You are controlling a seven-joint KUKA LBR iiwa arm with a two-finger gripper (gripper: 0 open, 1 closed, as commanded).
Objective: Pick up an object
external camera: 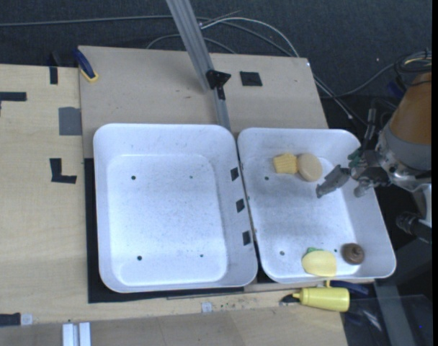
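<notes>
The right bin holds several small things. A yellow ridged piece and a tan round piece lie touching near its far side. A yellow rounded object with a bit of green behind it and a small brown round piece rest at the near edge. My gripper hangs over the bin's right side, just right of the tan piece, open with its dark fingers spread and nothing between them.
The left bin sits beside the right one. A yellow bottle-like object lies on the bench just in front of the right bin. A metal pole slants up from behind the bins. Cables run at the back right.
</notes>
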